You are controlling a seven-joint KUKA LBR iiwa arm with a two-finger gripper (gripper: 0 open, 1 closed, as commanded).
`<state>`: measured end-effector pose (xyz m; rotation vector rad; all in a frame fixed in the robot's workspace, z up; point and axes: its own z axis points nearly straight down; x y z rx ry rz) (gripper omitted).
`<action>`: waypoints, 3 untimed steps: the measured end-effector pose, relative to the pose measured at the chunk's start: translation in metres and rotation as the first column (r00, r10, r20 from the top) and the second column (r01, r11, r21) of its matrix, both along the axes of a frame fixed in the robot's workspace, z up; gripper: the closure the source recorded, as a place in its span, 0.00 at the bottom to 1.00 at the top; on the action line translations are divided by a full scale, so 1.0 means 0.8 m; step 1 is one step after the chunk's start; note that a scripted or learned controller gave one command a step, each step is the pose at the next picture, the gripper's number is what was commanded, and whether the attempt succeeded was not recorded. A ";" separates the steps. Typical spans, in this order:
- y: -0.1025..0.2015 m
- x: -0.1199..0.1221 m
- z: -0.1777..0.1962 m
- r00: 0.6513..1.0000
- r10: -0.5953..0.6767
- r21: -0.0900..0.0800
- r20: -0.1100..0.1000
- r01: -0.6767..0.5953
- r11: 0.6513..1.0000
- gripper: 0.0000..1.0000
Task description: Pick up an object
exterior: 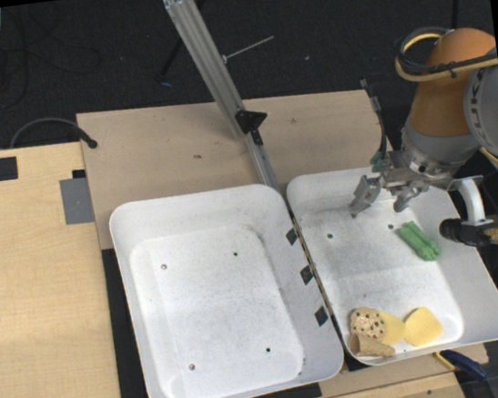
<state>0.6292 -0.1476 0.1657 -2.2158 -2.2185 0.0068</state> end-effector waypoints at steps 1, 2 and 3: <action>0.008 -0.005 -0.056 1.000 -0.001 0.001 0.000 0.001 1.000 0.00; 0.009 -0.006 -0.095 1.000 -0.001 -0.001 0.003 0.001 1.000 0.00; 0.008 -0.005 -0.081 1.000 -0.005 0.000 0.004 0.005 1.000 1.00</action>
